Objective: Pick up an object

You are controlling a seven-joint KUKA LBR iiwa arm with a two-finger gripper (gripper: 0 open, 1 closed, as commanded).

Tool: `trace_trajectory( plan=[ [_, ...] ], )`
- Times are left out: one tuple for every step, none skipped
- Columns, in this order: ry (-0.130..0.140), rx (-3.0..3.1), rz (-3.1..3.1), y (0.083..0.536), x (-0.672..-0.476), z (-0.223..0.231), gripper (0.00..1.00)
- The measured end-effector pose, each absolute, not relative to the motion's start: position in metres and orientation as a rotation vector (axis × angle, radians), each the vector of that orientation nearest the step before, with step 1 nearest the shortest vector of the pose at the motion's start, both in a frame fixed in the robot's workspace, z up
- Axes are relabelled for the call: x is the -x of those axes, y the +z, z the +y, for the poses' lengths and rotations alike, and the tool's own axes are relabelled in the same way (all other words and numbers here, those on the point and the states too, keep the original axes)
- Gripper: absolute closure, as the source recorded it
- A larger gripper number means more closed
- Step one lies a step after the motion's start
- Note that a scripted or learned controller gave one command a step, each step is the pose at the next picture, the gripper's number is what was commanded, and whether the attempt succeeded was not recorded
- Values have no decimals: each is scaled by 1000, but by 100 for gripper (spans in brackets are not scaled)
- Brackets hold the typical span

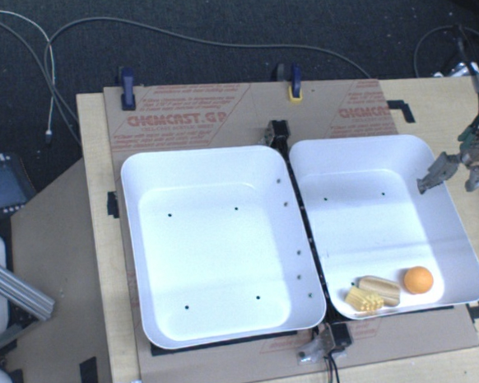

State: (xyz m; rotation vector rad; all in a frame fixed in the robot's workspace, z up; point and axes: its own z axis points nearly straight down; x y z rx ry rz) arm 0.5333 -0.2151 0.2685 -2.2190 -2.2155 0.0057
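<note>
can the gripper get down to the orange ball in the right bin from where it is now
Probably yes. The gripper sits at the right bin's far edge, and the orange ball lies uncovered, just apart from the bread roll.

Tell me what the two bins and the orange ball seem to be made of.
Left bin and right bin: probably moulded plastic, smooth and slightly glossy, with rounded corners and soft sheen. Orange ball: possibly plastic or foam, with an even matte colour; too small to tell for sure.
</note>
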Motion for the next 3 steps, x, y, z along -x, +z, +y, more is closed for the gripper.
trace_trajectory(
  plan=[
    [-1,2222,-2222,272,-535,-215,0],
    [2,2219,-2220,214,-542,-211,0],
    [3,2218,-2220,166,-546,-202,0]
  ],
)
